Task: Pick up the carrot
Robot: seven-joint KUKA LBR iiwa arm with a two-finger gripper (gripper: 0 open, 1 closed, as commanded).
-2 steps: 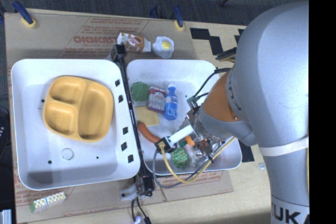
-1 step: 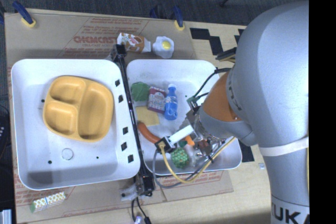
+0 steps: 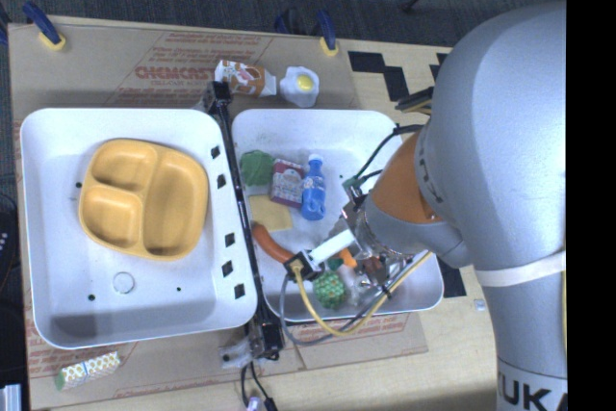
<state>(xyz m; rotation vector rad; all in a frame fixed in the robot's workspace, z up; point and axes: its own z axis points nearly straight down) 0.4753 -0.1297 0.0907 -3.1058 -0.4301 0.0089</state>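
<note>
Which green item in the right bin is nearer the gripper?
The dotted green ball right beside the gripper; the plain green item lies farther up, beyond the carrot.

- One camera is fixed above the bench [image 3: 96,43], looking down at a slant.
- It takes in both the left bin [image 3: 58,303] and the right bin [image 3: 366,125] at fairly close range.
- The arm [image 3: 500,130] looms large at the view's right.

The left bin [image 3: 38,207] and right bin [image 3: 337,132] are smooth, glossy white plastic; the yellow tray [image 3: 144,197] is matt plastic. The carrot [image 3: 271,244] looks smooth and slightly shiny. The cardboard [image 3: 173,63] is matt, and the arm [image 3: 500,111] is satin grey.
</note>
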